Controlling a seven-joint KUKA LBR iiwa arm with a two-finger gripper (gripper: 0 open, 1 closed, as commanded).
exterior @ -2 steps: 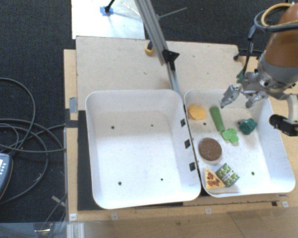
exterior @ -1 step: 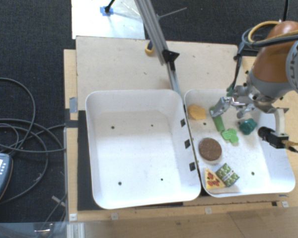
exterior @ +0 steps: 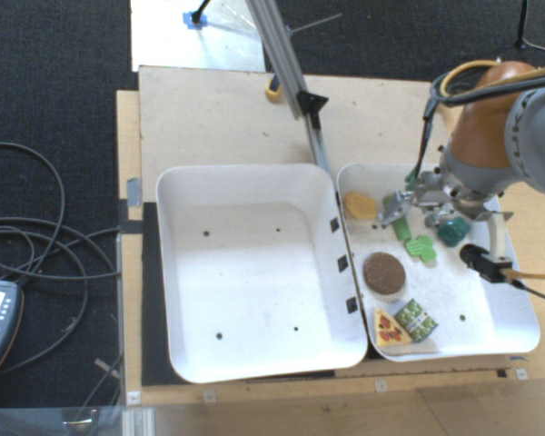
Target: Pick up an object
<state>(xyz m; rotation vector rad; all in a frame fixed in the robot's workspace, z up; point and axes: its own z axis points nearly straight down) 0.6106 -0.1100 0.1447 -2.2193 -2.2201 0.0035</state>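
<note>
My gripper point(exterior: 416, 205) hangs over the back of the right bin point(exterior: 509, 321), reaching in from the right. Just in front of it lies a green toy point(exterior: 415, 242), its narrow end running up under the gripper. Whether they touch I cannot tell. A teal piece point(exterior: 452, 233) sits right of the green toy, close under the wrist. A yellow bun-like piece point(exterior: 361, 206) lies left of the gripper. Toward the front of the bin are a brown round disc point(exterior: 383, 272), a pizza-slice toy point(exterior: 391, 328) and a small green box point(exterior: 419, 319).
The left bin point(exterior: 177, 243) stands beside the right one, sharing a raised middle wall with black clips. A grey metal pole point(exterior: 286, 57) slants down from the back to that wall. Cables and a pendant lie on the floor at left.
</note>
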